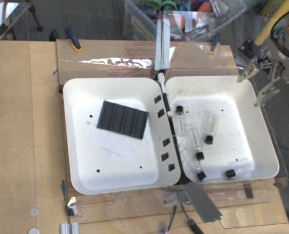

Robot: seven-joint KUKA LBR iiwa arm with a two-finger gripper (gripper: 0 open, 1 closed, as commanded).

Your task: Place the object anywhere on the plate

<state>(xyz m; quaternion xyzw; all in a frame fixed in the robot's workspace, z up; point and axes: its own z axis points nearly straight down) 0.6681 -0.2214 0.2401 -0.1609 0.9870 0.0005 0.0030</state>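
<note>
Overhead, camera view: one slanted look down on both bins.
Left bin (76, 130): a shallow white tray holding a black ribbed plate (123, 119), which lies flat and slightly skewed in the upper middle, with nothing on it.
Right bin (261, 130): a shallow white tray, touching the left bin along a centre seam.
Vials (210, 126): several clear tubes with black caps lie scattered in the right bin's left and lower parts, all well apart from the plate. One cap sits near the seam at the top (179, 109), and another near the bottom rim (230, 173).
Gripper (261, 81): up at the right bin's far right corner, over the rim, away from the vials.
Claw state: cannot tell whether released or clenched; nothing is seen in it.
Behind the bins: a clear tub of coloured toys (183, 9).
</note>
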